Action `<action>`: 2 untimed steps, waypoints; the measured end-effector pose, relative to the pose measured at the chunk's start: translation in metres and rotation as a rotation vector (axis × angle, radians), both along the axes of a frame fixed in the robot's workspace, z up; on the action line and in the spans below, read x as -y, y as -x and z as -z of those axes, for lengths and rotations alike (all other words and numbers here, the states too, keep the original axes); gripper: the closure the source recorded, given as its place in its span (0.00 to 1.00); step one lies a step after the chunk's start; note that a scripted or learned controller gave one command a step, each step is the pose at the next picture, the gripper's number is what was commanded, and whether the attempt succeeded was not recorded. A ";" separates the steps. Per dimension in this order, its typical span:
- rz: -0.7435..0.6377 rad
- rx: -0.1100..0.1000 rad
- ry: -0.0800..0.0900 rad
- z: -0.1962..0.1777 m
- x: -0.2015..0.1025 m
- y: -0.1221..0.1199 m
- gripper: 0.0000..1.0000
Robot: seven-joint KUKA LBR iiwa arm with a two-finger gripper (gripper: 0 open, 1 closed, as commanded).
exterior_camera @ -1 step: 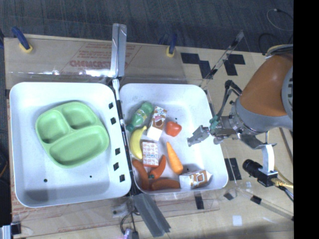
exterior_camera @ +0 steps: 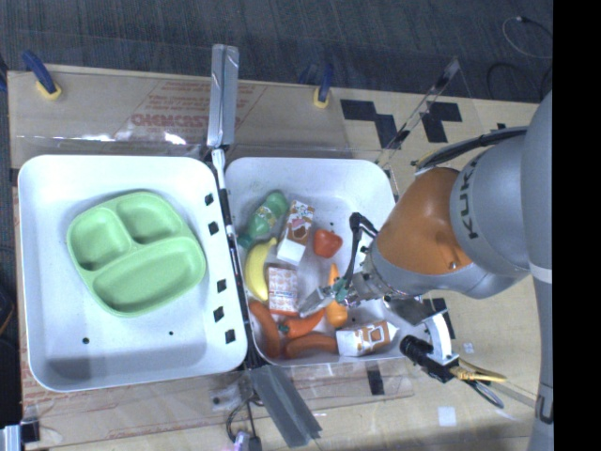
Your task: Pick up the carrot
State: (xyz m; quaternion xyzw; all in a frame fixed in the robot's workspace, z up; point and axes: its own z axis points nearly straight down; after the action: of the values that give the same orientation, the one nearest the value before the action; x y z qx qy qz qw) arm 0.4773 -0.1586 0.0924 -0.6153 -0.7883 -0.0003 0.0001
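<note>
Gripper (exterior_camera: pixel 324 299), finger state impossible to tell, hovers over the right bin (exterior_camera: pixel 380 178); the carrot (exterior_camera: pixel 302 327) lies just at its seven o'clock, long axis running three-to-nine.

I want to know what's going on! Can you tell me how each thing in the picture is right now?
Green plate: lying flat in the left bin, nothing on it.
Carrot: lying in the right bin, not lifted.
Banana: lying among the other food.
Gripper: low over the food, by the carrot.
</note>
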 end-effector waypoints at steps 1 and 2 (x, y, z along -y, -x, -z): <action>0.024 -0.001 0.000 -0.085 -0.027 -0.023 0.00; 0.060 -0.004 0.000 0.002 0.002 -0.031 0.00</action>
State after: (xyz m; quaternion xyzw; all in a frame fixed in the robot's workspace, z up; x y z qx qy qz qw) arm 0.5088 -0.1607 0.0907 -0.6385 -0.7696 0.0009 0.0016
